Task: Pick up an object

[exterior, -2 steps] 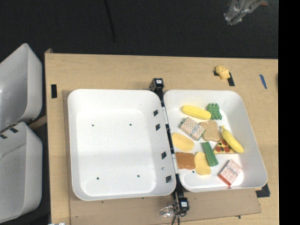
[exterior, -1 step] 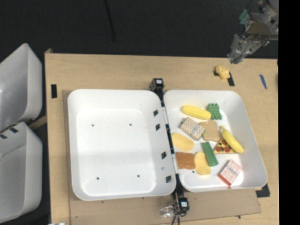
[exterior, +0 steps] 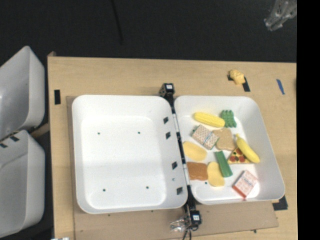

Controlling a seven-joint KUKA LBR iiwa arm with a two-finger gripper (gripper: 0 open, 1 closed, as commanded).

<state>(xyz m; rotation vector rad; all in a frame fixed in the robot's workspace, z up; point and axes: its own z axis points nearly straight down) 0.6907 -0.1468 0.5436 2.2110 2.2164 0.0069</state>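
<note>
Even, fairly bright light is falling from overhead on the desk (exterior: 120,76), and the left bin (exterior: 120,154) is glaring toward pure white across its floor, with only a faint grey shadow running along its upper inner wall. The surroundings beyond the desk are sinking into near black, so the end effector (exterior: 281,13) at the top right is showing as a pale, blurred smear. The whole picture is looking soft and slightly grainy, and the small items in the right bin (exterior: 265,134) are losing their fine detail.

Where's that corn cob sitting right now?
The corn cob lies in the right bin, near its back edge, just left of the green toy and above the checkered block.
</note>
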